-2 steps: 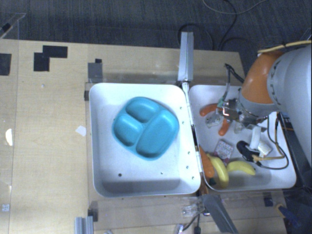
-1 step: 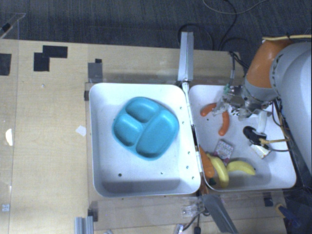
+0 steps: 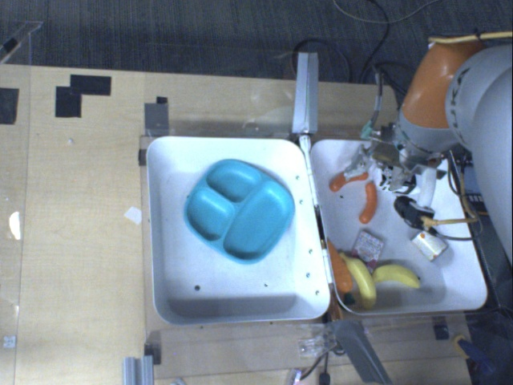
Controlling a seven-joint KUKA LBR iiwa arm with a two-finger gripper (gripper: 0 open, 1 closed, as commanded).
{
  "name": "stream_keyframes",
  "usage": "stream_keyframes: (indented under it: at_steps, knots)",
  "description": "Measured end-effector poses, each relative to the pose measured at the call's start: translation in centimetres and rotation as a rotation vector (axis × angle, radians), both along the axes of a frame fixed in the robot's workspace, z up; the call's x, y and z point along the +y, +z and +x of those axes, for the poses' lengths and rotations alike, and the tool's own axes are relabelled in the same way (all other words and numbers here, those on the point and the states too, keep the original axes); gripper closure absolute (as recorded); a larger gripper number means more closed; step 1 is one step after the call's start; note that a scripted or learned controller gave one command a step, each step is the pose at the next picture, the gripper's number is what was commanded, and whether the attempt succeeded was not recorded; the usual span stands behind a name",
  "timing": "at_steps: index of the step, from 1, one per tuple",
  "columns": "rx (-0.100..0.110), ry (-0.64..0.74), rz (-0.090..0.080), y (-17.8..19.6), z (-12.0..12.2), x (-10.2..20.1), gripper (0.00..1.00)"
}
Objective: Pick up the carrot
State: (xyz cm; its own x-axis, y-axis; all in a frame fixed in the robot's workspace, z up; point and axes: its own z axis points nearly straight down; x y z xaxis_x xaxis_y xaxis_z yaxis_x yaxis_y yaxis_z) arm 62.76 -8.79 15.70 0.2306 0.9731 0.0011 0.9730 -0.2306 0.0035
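The carrot [image 3: 341, 269] is orange and lies along the left wall of the right bin [image 3: 457, 291], near the front, touching a yellow banana [image 3: 361, 281]. My gripper [image 3: 378, 169] hangs over the back of the same bin, well behind the carrot. Just under and left of the gripper are two orange-red sausage-shaped pieces, a short one [image 3: 343, 181] and a longer one [image 3: 368, 202]. Nothing can be seen held by the gripper.
A second banana [image 3: 397, 275] lies at the front of the right bin, with a small grey speckled block [image 3: 369, 245] behind it. The left bin [image 3: 172, 291] holds a blue divided plate [image 3: 240, 208]. A metal divider [image 3: 305, 103] stands behind the bins.
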Motion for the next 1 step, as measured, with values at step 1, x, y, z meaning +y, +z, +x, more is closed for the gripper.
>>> stream_keyframes:
  at_steps: [1]
  knots:
    - [-0.006,0.114,-0.001,-6.94,-0.92,-1.06,0.00]
